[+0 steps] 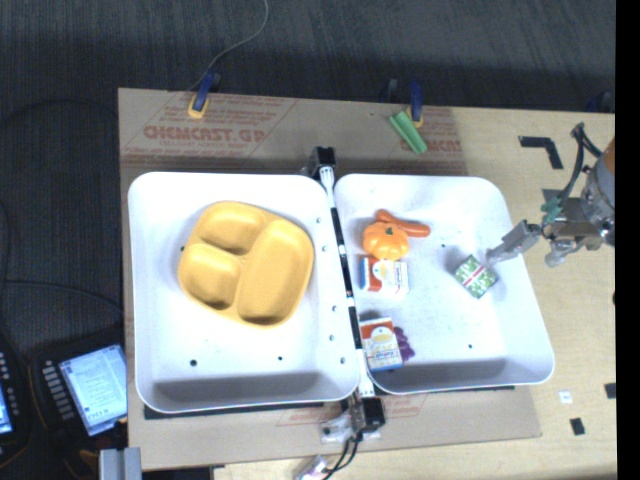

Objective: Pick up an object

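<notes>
Here the gripper, fingers spread wide, sits beside a small green-and-white patterned carton.

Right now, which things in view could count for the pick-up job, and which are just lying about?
Job:
tool
green carton, by the tool's tip
orange toy
white packet
small box
yellow tray, left bin

Lying about:
green marker
blue clamp
tablet

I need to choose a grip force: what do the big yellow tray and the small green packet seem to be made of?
The yellow tray looks like moulded plastic, matte and smooth, with three rounded compartments. The green packet seems to be printed card or foil wrap, judging by its flat faces and sharp corners; it is too small to tell which.
</notes>
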You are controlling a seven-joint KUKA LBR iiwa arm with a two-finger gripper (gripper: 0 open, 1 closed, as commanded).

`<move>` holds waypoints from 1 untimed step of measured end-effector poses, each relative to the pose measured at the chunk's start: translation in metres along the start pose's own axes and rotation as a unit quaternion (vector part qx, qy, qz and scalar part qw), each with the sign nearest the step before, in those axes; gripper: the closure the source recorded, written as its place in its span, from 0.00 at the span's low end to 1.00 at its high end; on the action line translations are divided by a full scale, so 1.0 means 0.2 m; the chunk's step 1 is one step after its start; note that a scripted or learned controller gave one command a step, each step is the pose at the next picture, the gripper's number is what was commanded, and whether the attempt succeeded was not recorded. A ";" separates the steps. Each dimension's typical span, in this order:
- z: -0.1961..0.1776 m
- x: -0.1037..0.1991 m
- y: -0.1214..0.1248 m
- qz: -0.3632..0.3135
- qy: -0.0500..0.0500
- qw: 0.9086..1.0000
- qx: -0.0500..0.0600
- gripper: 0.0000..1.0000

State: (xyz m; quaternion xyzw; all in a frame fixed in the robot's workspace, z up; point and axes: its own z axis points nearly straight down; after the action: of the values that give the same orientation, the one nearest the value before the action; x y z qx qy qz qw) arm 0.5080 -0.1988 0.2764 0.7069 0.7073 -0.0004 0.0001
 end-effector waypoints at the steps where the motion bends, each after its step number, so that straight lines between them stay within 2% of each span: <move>1: 0.56 -0.12 0.09 0.000 0.001 1.000 0.002 0.00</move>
State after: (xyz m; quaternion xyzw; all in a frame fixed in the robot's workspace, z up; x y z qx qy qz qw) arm 0.5259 -0.2236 0.1640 0.7071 0.7071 -0.0011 -0.0013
